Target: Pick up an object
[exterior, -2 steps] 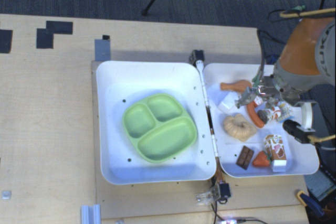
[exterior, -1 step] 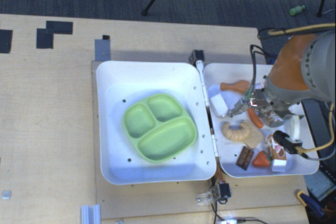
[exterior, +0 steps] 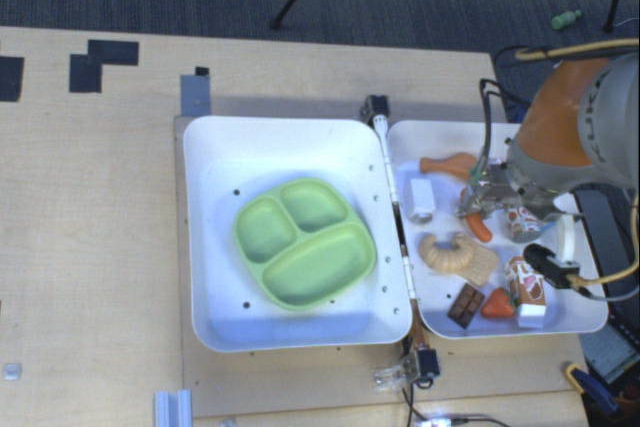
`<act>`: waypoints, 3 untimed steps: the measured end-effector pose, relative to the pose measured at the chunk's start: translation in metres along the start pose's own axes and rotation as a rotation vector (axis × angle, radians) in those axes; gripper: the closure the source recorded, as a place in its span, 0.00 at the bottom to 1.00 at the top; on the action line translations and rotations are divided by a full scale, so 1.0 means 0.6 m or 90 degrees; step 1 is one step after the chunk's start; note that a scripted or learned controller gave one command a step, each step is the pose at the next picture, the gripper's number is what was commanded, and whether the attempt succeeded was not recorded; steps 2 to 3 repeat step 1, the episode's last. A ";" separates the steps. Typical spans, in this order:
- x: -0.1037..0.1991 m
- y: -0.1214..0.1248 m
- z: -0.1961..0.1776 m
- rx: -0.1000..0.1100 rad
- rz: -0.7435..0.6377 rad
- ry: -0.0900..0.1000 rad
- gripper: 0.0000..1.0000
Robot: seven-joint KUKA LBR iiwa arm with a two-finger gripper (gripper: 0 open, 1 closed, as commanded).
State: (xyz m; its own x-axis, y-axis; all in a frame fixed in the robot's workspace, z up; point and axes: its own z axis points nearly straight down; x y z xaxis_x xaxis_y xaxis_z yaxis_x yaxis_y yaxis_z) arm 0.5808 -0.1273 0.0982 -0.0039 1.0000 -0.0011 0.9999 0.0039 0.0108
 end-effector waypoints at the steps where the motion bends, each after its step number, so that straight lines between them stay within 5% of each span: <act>1: 0.108 0.011 -0.153 0.004 -0.001 0.001 1.00; 3: 0.108 0.011 -0.153 0.004 -0.001 0.001 1.00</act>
